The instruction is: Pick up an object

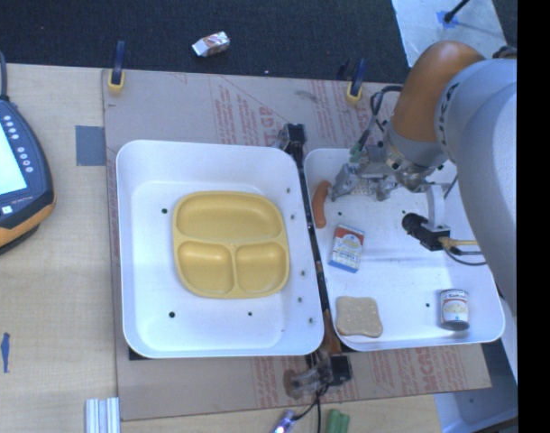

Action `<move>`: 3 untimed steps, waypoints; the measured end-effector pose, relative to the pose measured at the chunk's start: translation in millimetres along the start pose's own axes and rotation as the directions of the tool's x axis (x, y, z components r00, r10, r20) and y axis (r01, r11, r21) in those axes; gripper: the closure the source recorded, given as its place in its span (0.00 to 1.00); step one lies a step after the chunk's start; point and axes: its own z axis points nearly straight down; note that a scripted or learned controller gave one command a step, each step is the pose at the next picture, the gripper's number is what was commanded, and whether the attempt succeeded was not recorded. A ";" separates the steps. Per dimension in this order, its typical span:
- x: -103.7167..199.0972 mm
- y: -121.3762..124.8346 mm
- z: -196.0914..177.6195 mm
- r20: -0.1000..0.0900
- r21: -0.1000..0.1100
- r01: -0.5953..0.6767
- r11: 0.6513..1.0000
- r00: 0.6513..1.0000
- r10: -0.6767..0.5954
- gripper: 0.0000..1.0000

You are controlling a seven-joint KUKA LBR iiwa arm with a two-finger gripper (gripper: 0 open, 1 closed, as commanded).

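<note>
Counting one tray, sausage, carton, toast, can; pincer state unclear.

Grey arm, orange band, thin black cables, metal pincer.

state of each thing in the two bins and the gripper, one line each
yellow divided plate: flat in the left bin, compartments bare
hot dog: lying by the right bin's left wall
small carton: lying flat, mid bin
bread slice: flat, near front edge
small can: upright, front right corner
gripper: low over the bin's back, near the hot dog, holding nothing visible
</note>
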 end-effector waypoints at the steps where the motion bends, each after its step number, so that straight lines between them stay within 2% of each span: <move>1: 11.4 -14.3 0.4 0.001 0.002 0.000 1.000 1.000 0.000 0.00; 2: 9.0 -1.4 0.3 0.002 0.007 0.000 1.000 1.000 0.000 0.00; 3: 5.6 -0.8 0.3 0.000 0.005 0.000 1.000 1.000 0.000 0.00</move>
